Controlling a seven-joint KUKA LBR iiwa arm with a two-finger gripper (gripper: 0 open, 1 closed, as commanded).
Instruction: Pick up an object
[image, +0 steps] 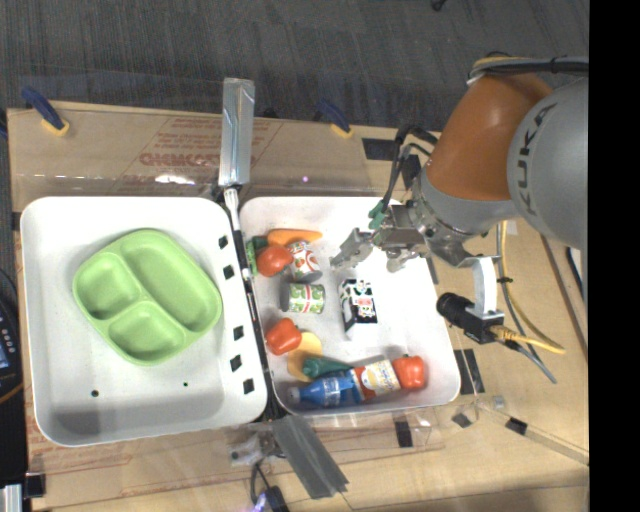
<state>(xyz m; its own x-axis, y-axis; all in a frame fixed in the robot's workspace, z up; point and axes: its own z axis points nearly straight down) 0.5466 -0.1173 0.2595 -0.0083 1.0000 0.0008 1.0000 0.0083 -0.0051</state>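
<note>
The hand is hovering, fingers spread, apparently just above the black-and-white carton lying in the right bin.

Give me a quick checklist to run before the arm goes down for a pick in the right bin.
1. Gripper over the right bin: ok.
2. Nothing between the fingers: ok, they look open and bare.
3. Target close below: ok, the black and white carton lies just beneath.
4. Carton free of neighbours: ok, apart from the small can.
5. Green tray out of the way in the left bin: ok.
</note>
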